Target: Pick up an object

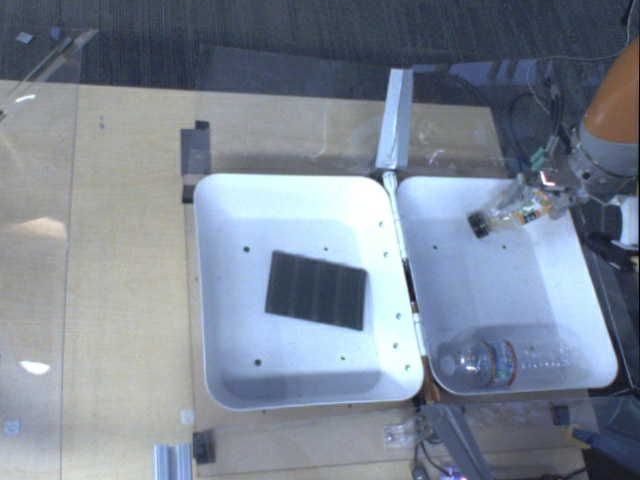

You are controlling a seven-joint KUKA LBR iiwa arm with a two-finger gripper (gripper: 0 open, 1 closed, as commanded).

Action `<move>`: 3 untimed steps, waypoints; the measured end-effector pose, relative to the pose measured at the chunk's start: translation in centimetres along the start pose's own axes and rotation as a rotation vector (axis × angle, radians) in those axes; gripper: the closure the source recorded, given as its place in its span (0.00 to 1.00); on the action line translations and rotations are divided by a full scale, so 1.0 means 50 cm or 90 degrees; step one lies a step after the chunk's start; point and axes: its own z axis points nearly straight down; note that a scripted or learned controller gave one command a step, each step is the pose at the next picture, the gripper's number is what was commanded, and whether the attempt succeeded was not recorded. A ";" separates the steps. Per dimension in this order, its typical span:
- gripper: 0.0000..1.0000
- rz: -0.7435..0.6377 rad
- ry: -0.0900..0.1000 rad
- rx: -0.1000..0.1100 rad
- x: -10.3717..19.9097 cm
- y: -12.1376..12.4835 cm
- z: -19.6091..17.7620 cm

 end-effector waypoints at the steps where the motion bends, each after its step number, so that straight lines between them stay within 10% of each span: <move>1: 0.00 -0.029 0.000 0.037 -0.009 0.009 0.126; 3: 0.00 -0.216 -0.006 0.036 0.075 0.014 0.169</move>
